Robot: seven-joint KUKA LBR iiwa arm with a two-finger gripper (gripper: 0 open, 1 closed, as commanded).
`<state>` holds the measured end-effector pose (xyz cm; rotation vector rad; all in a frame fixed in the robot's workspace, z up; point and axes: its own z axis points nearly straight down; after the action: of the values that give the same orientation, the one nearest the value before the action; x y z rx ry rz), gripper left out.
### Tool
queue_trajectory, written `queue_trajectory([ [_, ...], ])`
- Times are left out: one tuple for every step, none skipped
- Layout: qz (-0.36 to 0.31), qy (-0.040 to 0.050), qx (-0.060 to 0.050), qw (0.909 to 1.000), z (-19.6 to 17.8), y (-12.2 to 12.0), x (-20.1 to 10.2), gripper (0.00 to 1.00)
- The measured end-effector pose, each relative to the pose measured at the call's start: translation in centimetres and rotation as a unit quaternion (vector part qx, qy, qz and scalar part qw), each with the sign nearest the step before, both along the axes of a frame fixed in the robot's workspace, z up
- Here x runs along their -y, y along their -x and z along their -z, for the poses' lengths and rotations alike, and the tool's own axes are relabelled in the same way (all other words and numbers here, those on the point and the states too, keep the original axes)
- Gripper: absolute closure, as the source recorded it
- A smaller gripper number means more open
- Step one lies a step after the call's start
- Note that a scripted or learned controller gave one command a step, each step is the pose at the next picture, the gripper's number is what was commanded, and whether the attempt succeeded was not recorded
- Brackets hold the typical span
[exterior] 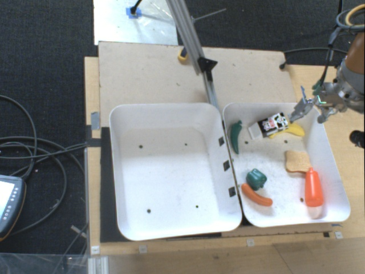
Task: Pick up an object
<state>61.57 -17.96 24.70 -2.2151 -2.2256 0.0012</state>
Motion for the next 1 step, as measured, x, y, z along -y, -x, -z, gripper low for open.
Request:
queue_trajectory([
  [-0.001,0.0008,0.002,1.0000,-0.25,-0.07,-0.01,0.00],
])
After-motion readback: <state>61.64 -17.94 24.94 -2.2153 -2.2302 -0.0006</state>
